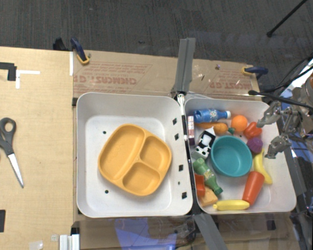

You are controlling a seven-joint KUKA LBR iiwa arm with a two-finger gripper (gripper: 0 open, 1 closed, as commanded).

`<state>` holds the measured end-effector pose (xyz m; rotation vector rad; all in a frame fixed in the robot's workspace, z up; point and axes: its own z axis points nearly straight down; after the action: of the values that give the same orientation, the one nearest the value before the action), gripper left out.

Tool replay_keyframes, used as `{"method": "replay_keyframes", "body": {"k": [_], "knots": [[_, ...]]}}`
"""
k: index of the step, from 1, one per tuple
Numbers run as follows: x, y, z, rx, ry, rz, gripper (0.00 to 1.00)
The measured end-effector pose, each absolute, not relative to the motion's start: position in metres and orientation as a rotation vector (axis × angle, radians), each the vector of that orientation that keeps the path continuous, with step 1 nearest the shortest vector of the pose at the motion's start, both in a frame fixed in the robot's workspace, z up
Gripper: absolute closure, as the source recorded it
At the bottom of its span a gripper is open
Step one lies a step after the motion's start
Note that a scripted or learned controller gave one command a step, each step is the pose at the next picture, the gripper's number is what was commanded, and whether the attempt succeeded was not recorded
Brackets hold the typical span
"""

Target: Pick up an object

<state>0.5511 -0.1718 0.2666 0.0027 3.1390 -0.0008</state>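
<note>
- leftward, the left bin (86,196) holds an orange divided plate (135,159).
- right bin (285,197): teal bowl (231,156) among toy foods, carrot (252,186), banana (231,205), blue bottle (211,115).
- pincer (275,133) hovers over its right rim, open, grasping nothing.

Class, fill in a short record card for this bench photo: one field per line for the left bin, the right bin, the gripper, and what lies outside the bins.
left bin: holds a yellow divided plate
right bin: teal bowl, blue bottle, orange, carrot, banana and other toy foods
gripper: at the right bin's right edge, holding nothing visible
outside bins: scissors on the bench, left
</note>
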Motion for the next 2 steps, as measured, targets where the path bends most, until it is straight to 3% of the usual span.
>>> {"method": "replay_keyframes", "body": {"k": [1,2], "knots": [[0.574,-0.210,0.094,0.059,3.136,-0.003,0.00],[0.591,-0.198,0.094,0.252,3.125,-0.001,0.00]]}}
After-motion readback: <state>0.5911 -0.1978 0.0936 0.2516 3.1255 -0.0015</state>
